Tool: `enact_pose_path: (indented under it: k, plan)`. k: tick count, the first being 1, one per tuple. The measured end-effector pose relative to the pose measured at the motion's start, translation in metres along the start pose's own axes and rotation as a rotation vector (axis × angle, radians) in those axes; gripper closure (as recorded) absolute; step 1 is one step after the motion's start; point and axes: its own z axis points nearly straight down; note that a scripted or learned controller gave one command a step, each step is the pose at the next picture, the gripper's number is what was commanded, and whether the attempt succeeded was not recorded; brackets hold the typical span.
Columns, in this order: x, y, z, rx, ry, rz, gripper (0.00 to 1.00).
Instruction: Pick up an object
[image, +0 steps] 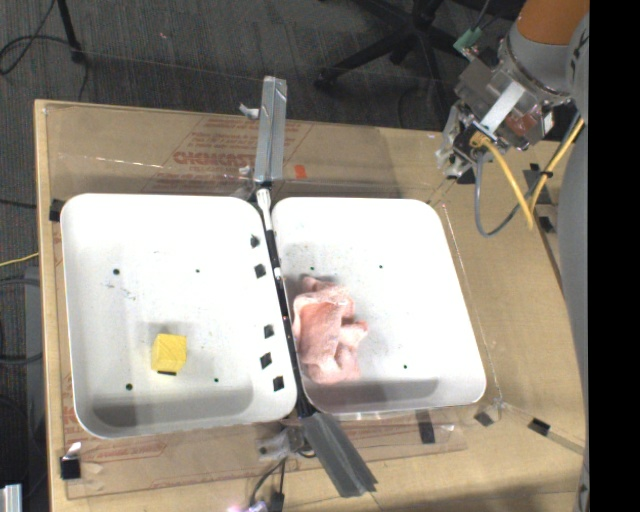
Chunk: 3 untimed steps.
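Camera view, arm (530, 60) cropped top-right — pink cloth (326, 340) blurry

The 2 bins, the left bin (100, 300) and the right bin (420, 290), look like smooth white plastic with a faint sheen. The yellow block (169, 353) appears matt and spongy. The pink object (326, 334) looks soft and crumpled, like cloth. The counter (520, 330) shows a matt, wood-coloured board under a clear glossy sheet. The divider bar (271, 130) looks like dull grey metal.
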Motion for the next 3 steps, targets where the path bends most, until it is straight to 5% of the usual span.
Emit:
enact_pose_path:
  k: [1, 3]
  plan:
    - [-0.022, 0.006, 0.104, 0.002, -0.002, -0.139, 1.0]
    - [-0.015, 0.019, 0.149, 0.007, -0.004, 0.122, 1.0]
